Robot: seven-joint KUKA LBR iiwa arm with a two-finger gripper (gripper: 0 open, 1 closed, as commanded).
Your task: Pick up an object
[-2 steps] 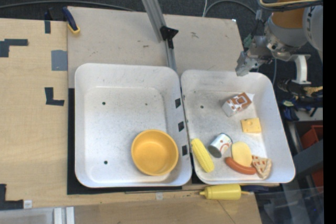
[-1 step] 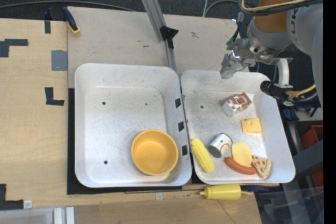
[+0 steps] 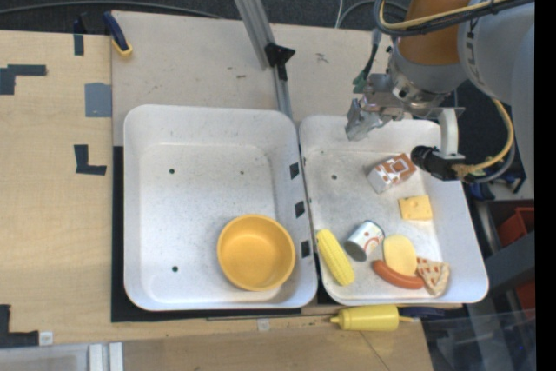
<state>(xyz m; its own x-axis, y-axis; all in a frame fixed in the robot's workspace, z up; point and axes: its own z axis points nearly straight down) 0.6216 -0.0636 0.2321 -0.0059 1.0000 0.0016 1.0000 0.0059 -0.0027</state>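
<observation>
**Gripper over the far edge of the right bin**

I see the grey arm with its orange band reaching in from the right, the gripper (image 3: 360, 124) hanging above the far left corner of the right-hand shallow white bin (image 3: 460, 287). I cannot tell how far apart its fingers stand, and I see nothing between them. The objects lie nearer the camera in that bin: a small white and brown box (image 3: 391, 172), a yellow cheese cube (image 3: 415, 208), a yellow corn cob (image 3: 334, 256) by the left wall, a white tin can (image 3: 365, 239), and a red sausage (image 3: 396, 275). A round yellow bowl (image 3: 254, 251) sits in the left-hand white bin (image 3: 148, 187). A yellow mustard bottle (image 3: 369, 319) lies on the worktop (image 3: 52, 213) just outside the right bin.
</observation>
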